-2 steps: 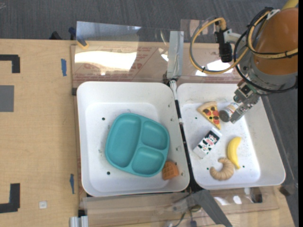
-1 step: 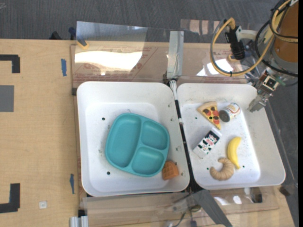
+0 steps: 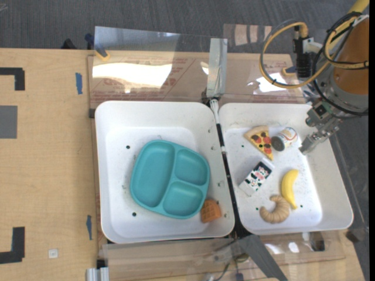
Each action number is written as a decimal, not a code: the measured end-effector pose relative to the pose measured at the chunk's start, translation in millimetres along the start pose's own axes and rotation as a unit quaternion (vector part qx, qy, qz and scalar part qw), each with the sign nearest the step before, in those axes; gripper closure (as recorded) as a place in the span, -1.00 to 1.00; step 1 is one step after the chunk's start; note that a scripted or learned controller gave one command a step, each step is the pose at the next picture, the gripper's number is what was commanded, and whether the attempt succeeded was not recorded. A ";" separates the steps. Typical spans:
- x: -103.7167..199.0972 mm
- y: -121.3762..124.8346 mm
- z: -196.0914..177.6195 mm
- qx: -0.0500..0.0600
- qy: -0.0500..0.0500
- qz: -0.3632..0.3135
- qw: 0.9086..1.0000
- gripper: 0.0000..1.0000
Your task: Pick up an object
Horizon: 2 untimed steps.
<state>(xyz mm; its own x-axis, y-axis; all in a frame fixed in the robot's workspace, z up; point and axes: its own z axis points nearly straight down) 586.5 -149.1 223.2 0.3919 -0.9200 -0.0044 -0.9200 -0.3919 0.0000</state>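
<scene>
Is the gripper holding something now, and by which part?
Nothing is held. The gripper hangs over the right bin's far right edge, beside the cup, with nothing between its fingers.

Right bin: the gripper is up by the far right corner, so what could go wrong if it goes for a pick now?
1. The pizza slice and the small white cup lie touching, so the gripper may nudge both.
2. The banana and croissant almost touch; grabbing one could shift the other.
3. The gripper hangs near the right bin's wall.
</scene>
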 end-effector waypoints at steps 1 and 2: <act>29.7 15.6 -38.7 0.002 0.002 -0.244 0.970 1.00; 57.7 2.2 -19.3 0.003 0.001 0.001 1.000 1.00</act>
<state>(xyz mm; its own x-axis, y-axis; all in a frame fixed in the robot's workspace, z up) 607.2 -203.1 242.3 0.3899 -0.9209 -0.0022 -0.9209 -0.3899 -0.0052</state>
